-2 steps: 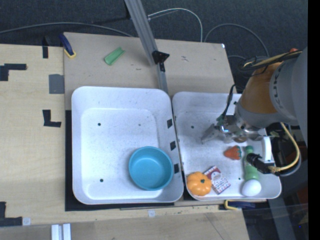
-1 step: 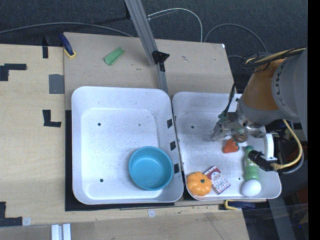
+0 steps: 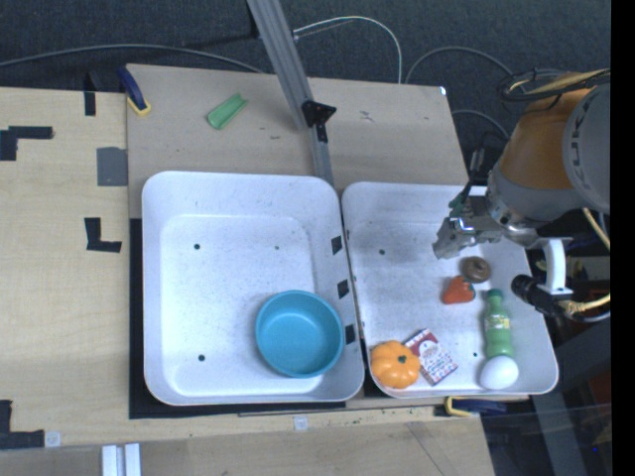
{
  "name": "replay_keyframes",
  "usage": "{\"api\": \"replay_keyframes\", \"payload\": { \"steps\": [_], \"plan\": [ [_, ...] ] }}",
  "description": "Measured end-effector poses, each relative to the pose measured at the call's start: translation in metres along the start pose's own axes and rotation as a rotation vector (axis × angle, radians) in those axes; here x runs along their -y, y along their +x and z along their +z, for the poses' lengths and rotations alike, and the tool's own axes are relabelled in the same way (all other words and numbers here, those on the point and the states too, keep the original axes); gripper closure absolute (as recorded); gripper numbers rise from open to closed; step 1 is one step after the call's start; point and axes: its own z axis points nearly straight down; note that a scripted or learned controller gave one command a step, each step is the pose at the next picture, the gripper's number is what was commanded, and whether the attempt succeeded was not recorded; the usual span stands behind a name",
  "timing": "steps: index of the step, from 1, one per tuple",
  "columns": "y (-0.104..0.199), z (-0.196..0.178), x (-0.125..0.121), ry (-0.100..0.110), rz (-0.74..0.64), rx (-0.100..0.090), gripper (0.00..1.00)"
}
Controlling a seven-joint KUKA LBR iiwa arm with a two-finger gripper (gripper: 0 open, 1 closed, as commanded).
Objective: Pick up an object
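The grey arm (image 3: 556,162) reached in from the right, and its hand (image 3: 454,236) hung over the far part of the right bin (image 3: 397,266). I cannot tell how the hand was set, and nothing showed in its grip. Just near of the hand lay a small brown ring (image 3: 477,269) and a little red thing (image 3: 457,291), close together. A green bottle (image 3: 497,325) lay to their right with its long side running far to near and its cap at the far end. A white egg (image 3: 498,372) touched its near end. An orange pumpkin (image 3: 396,365) and a red and white packet (image 3: 432,355) sat at the near edge. A blue bowl (image 3: 299,333) stood in the left bin (image 3: 198,266). A green block (image 3: 226,111) lay on the desk (image 3: 198,147)
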Motion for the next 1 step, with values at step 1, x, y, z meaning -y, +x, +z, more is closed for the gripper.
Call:
{"api": "replay_keyframes", "payload": {
  "steps": [1],
  "plan": [
    [-0.0041, -0.0499, -0.0103, 0.001, 0.000, 0.000, 1.00]
  ]
}}
